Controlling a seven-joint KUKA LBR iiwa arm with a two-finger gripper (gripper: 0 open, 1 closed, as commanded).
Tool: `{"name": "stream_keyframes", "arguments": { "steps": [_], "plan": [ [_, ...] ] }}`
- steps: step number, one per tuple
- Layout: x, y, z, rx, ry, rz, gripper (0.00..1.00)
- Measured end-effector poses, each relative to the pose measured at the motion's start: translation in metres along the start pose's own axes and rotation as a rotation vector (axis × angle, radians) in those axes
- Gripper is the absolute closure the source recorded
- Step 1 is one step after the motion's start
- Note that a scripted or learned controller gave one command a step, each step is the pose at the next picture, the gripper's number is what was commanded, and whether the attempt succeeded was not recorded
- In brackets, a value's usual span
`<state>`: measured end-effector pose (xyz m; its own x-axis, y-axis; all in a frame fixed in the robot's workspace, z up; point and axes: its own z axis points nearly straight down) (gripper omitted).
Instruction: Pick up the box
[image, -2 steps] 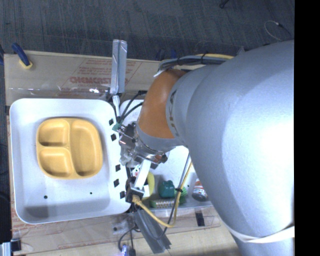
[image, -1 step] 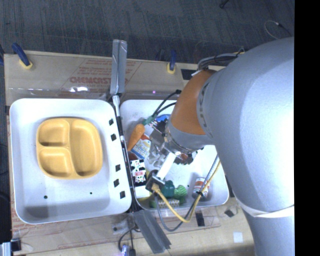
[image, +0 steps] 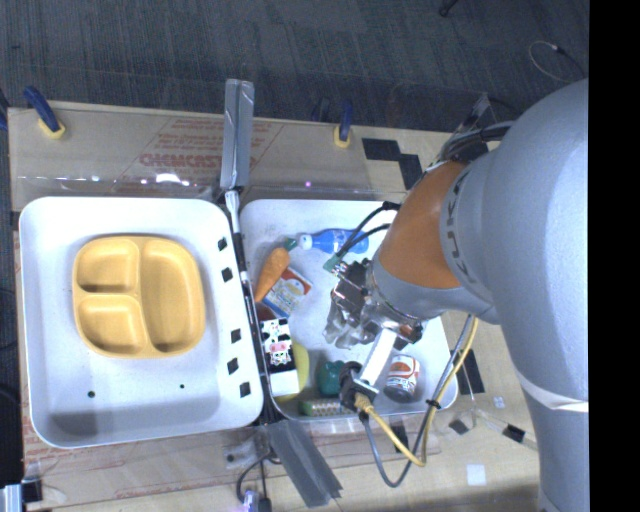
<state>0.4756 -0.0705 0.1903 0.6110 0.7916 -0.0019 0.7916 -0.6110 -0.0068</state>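
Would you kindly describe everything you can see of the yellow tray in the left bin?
The yellow tray is a rounded-corner square, seemingly smooth plastic, split by raised ridges into three compartments: two smaller ones on its left side, one larger on its right. It lies flat, right way up, on the floor of the left bin, toward the upper left. Nothing lies in it or touches it.

1. The two white bins (image: 120, 400) are looking like smooth, slightly glossy plastic.
2. The yellow divided tray (image: 140, 295) is showing a matt plastic surface.
3. The table (image: 180, 140) is appearing as pale, bare wood.
4. The gripper (image: 350, 320) is gleaming like metal.
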Motion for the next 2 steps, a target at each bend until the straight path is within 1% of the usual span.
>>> {"name": "stream_keyframes", "arguments": {
  "steps": [1,2],
  "plan": [
    [0.000,0.000,0.000,0.000,0.000,0.000,0.00],
    [0.015,0.011,-0.001,-0.004,0.001,-0.112,0.00]
  ]
}}
